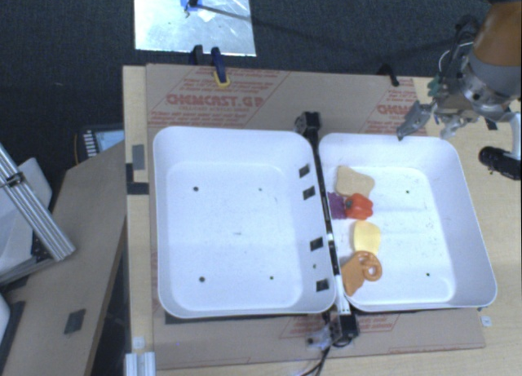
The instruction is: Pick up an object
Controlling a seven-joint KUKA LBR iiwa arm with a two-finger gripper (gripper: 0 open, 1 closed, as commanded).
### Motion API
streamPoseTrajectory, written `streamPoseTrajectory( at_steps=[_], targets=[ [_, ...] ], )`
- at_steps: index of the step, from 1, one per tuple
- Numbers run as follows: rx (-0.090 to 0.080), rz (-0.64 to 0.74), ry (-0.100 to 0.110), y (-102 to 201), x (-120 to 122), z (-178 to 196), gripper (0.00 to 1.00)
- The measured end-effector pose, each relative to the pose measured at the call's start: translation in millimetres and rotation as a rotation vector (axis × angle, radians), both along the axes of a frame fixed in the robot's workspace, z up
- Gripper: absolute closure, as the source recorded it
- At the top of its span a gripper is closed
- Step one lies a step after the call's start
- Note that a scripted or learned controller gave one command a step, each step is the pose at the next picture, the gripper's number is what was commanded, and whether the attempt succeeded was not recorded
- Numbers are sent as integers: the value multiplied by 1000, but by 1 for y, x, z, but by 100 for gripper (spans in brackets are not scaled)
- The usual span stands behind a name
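Gripper point(431, 124) open above right bin point(469, 227) rim.

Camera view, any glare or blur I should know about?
Camera view: the foil sheet at the top glares bright; the white bins look evenly lit with soft shadows along their walls; the gripper looks slightly soft; the small items, like the red one, are low in detail.

bench point(481, 179) | cardboard sheet point(245, 93) | two white bins point(236, 227) side by side
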State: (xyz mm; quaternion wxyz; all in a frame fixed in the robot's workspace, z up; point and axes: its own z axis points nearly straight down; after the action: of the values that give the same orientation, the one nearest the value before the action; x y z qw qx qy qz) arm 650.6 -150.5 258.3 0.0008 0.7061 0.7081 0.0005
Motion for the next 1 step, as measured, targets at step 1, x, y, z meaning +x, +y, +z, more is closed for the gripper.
streamPoseTrajectory(
  at_steps=[1],
  targets=[
    [-1, 3, -4, 0, 1, 11, 100]
  ],
)
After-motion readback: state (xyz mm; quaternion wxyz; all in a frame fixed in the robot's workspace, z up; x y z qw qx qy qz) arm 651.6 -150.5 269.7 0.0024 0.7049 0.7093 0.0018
